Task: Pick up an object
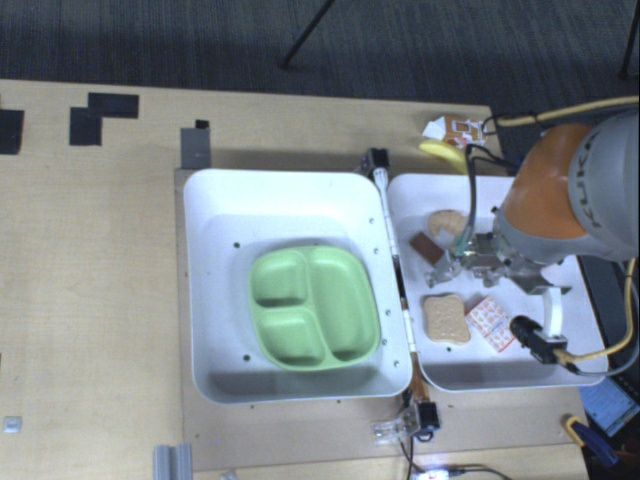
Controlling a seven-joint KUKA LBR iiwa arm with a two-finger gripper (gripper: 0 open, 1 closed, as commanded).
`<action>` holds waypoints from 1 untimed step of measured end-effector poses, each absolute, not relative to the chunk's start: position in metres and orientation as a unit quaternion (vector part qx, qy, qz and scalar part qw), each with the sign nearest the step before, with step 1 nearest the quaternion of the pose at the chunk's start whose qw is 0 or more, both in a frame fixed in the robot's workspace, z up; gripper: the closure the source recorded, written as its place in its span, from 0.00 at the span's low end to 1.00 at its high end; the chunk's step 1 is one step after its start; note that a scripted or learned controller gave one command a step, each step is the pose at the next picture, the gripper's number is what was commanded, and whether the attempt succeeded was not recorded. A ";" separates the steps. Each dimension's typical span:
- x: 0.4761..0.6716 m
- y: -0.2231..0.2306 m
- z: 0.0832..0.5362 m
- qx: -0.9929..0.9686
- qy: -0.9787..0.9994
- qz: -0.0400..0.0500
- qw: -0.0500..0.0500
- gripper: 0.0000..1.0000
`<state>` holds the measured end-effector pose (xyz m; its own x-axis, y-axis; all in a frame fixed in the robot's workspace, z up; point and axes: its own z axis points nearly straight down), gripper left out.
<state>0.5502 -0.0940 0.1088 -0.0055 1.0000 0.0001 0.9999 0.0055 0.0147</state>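
The toast (446,319) is a pale tan square slice with a rough top, and it lies flat in the right bin (500,376), just below the gripper (462,261) and not touching it. The gripper hangs low over the bin between a brown block (427,247) and a red-white packet (490,322); how far it is open, I cannot tell.

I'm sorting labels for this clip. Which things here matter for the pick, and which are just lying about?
Part of the job:
- gripper, down in the right bin
- slice of toast
- brown block
- red-and-white packet
- bread roll

Just lying about:
- green divided plate in the left bin
- banana outside the bins
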 end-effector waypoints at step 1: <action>0.495 -0.084 0.092 0.706 0.708 0.008 0.013 0.00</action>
<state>0.4950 -0.0841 0.0923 -0.0022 1.0000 -0.0065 0.9996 0.0024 0.0295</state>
